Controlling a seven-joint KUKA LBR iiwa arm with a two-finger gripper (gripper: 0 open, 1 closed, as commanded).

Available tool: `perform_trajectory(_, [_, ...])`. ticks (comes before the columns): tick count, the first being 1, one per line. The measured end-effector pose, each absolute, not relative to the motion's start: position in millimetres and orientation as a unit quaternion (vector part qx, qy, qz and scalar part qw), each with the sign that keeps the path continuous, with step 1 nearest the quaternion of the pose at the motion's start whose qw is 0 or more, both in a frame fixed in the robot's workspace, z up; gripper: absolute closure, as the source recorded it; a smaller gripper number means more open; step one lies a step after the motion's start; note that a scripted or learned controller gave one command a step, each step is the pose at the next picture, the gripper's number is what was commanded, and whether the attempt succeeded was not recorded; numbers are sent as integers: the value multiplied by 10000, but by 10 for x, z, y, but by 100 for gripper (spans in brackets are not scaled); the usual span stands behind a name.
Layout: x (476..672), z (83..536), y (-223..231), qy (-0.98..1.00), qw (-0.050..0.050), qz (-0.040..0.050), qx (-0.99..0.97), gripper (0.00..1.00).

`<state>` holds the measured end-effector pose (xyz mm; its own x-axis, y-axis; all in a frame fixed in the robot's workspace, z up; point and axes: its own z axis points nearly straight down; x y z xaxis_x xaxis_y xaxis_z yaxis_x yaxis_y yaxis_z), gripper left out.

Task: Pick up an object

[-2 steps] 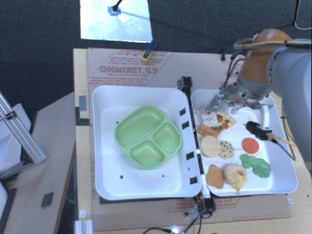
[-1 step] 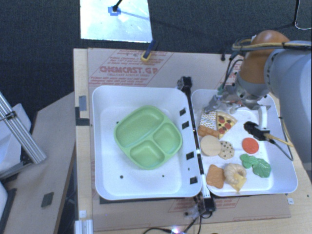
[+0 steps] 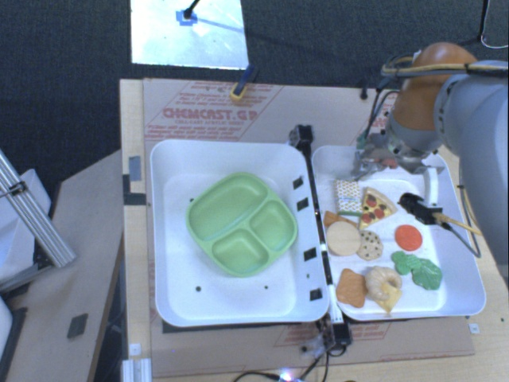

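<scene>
claw (image 3: 367, 164) state cannot tell; pizza slice (image 3: 376, 206) just below claw, apart, long axis diagonal, tip pointing lower-left.

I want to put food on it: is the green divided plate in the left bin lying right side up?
Right side up. The green divided plate lies flat in the left bin, its three hollow compartments facing upward.

A green three-compartment plate (image 3: 242, 224) lies tilted in the left white bin (image 3: 171, 293). Behind the bins, a brown board printed "CHEMCAST" (image 3: 211, 111) covers the bench, with a shiny metal sheet (image 3: 188, 22) beyond it on dark carpet (image 3: 64, 62). Aluminium framing (image 3: 32, 213) stands at far left.
</scene>
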<state>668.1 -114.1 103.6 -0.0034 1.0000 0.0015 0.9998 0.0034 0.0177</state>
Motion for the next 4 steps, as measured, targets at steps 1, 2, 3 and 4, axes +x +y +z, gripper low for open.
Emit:
perform_trajectory(1, [6712,1490,-1094,7090,27,22,7052,100])
perform_trajectory(2, [6697,1942,-1083,7091,29,24,7051,100])
perform_trajectory(3, [6712,2274,-1082,7091,23,20,7051,100])
perform_trajectory(4, [6303,2190,-717,7098,-9,1,7044,100])
